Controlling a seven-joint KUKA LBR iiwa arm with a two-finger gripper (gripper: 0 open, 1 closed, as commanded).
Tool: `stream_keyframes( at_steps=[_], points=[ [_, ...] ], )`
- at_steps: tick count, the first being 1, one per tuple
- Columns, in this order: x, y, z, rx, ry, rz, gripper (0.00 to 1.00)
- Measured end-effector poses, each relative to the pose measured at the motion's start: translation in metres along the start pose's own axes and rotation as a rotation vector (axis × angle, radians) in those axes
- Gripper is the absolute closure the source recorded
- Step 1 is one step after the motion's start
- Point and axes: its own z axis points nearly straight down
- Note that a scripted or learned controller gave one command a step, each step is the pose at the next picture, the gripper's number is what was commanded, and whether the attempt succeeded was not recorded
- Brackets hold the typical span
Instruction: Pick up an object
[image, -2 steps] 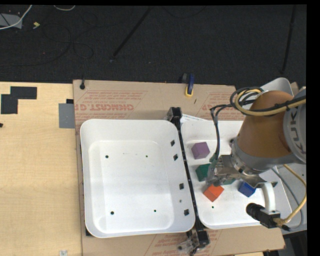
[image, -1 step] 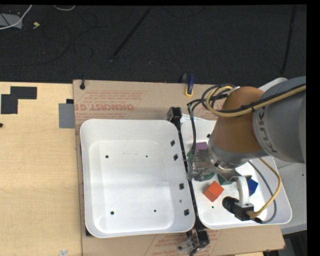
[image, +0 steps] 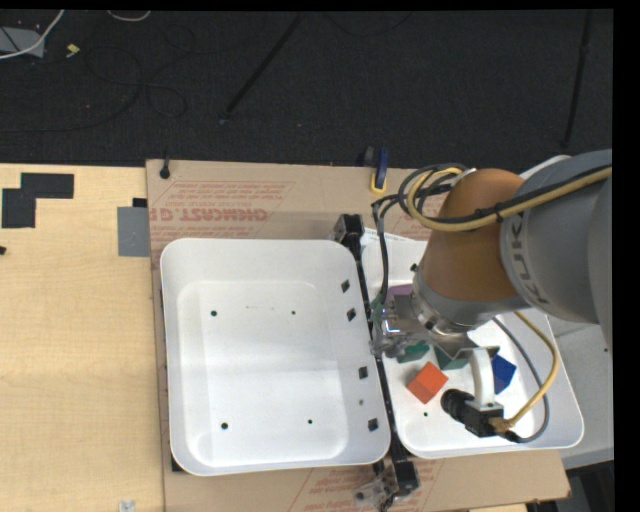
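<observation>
Arm's down in the right bin (image: 560, 425), gripper (image: 408, 343) low by the divider; can't tell the jaws' state. Orange block (image: 428, 382) lies just beside and below them, blue piece (image: 503, 371) further right. Nothing lifted yet, grasp & raise left

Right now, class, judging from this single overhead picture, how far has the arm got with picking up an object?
Done: the grey arm with its orange band has reached down into the right-hand white bin. In hand: its wrist sits low over that bin's left part, beside the small orange block and blue piece; whether anything is gripped cannot be seen. Left: a visible grasp and lift; the orange block lies on the bin floor.
</observation>
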Motion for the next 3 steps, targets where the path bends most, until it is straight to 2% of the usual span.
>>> stream_keyframes(
  at_steps=[1, 2, 3],
  points=[
    [-0.039, 0.011, 0.000, -0.001, -0.001, 0.003, 1.00],
    [-0.041, -0.011, -0.031, -0.002, 0.000, 0.004, 1.00],
    [-0.009, 0.020, 0.002, -0.001, 0.000, -0.002, 1.00]
  ],
)
